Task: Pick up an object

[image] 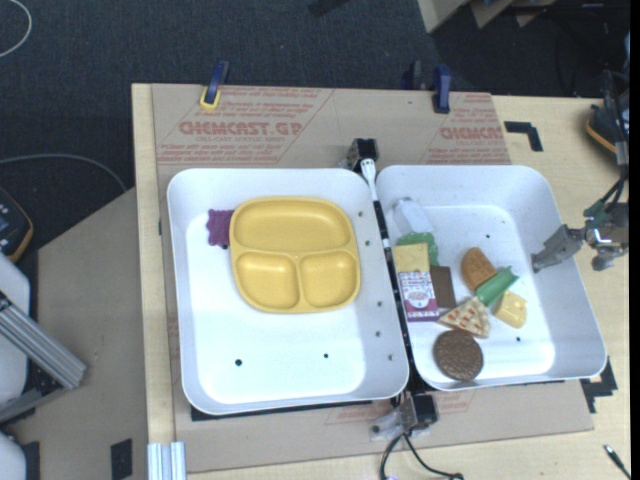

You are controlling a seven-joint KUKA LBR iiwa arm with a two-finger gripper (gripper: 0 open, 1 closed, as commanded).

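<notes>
Bench bins (200,268), yellow tray (295,252) left, toy food (462,303) right

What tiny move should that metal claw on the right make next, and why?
Probably slide left over the right-hand white bin toward the cluster of toy foods, since the gripper sits at the bin's right rim with nothing between its fingers.

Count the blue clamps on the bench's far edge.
2. One blue clamp with a yellow tip sits above the left bin; the other clamp sits above the right bin. Others may be hidden.
</notes>
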